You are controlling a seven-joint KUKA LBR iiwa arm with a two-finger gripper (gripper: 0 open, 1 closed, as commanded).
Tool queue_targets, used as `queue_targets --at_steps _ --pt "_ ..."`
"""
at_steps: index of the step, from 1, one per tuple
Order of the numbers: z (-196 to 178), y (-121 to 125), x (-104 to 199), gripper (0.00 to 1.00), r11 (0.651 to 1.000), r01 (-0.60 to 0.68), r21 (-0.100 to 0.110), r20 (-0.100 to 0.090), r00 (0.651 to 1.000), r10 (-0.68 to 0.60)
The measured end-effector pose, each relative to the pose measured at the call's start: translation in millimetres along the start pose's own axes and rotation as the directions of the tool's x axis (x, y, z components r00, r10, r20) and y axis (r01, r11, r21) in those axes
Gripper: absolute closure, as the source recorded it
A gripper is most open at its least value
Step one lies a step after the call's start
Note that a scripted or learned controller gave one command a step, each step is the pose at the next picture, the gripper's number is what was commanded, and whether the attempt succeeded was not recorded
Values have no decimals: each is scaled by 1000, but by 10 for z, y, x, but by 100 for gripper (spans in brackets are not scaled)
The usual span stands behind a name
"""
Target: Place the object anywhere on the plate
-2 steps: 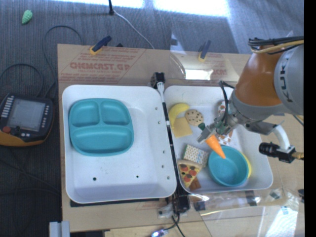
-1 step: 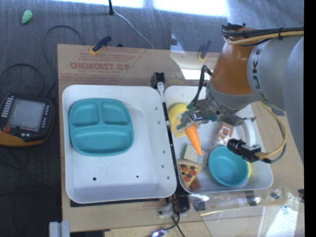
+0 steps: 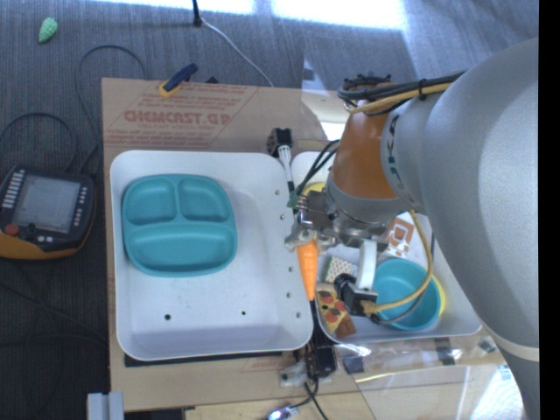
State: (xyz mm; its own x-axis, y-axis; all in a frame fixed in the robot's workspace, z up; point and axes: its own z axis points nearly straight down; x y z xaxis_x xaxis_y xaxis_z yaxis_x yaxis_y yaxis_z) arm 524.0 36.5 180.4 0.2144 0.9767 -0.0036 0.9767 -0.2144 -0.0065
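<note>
Orange toy carrot (image 3: 308, 265), long and tapered, lies at the inner edge of the right shallow white bin (image 3: 455, 326), against the divide between the two bins, with its thick end up toward the wrist and its tip pointing down the view. The gripper (image 3: 308, 234) sits directly over the carrot's thick end; whether it grips the carrot or stands apart from it I cannot tell, as the wrist hides that part. The grey arm with its orange band (image 3: 363, 156) reaches in from the right and covers much of the right bin.

Just below the carrot's tip lies a flat toy pizza slice (image 3: 333, 311) with dark spots. Beside it to the right sits a round blue plastic bowl (image 3: 406, 294) with a yellow ring around it. The teal three-compartment plastic plate (image 3: 179, 223) rests in the upper left part of the left shallow white bin (image 3: 210, 322), well apart from the carrot.
</note>
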Motion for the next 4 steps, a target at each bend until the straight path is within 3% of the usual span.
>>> queue_targets --at_steps 1,2,3,4 --pt "-466 -19 325 100 985 -171 -3 1 985 171" --pt "-198 331 1583 100 997 -74 0 1 997 74" --pt "-210 349 1552 0 997 -78 -3 3 997 78" --pt "471 -33 1522 0 931 -364 0 6 931 364"
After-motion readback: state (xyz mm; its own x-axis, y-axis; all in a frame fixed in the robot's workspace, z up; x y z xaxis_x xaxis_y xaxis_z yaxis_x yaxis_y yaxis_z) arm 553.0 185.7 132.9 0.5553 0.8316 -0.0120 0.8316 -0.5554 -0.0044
